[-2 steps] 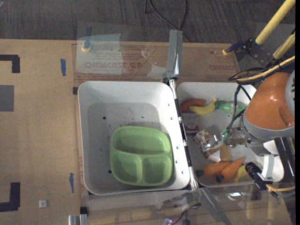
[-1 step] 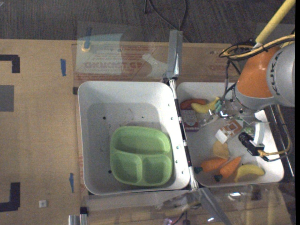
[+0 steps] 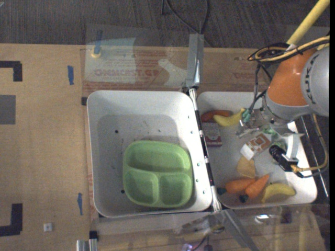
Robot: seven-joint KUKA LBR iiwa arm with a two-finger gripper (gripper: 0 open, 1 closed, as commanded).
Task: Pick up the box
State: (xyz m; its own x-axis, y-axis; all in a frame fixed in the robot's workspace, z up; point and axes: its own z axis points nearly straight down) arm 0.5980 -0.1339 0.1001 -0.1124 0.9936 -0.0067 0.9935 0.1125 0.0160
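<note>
One box (image 3: 212,134) lies in the right bin (image 3: 309,192), left of the pincer (image 3: 256,132); whether the pincer is open or closed can't be told.

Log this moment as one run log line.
arm: over right bin | box: at bin's left wall, not held | tray: left bin

The desk (image 3: 42,140) is covered by a tan, cardboard-like surface. Two shallow white bins are set on it side by side, touching along their inner walls: the left bin (image 3: 99,140) and the right bin (image 3: 309,192). Strips of blue tape (image 3: 70,75) and black corner marks (image 3: 13,69) are stuck near its left edge. A clear plastic sheet (image 3: 136,61) is laid behind the left bin.
</note>
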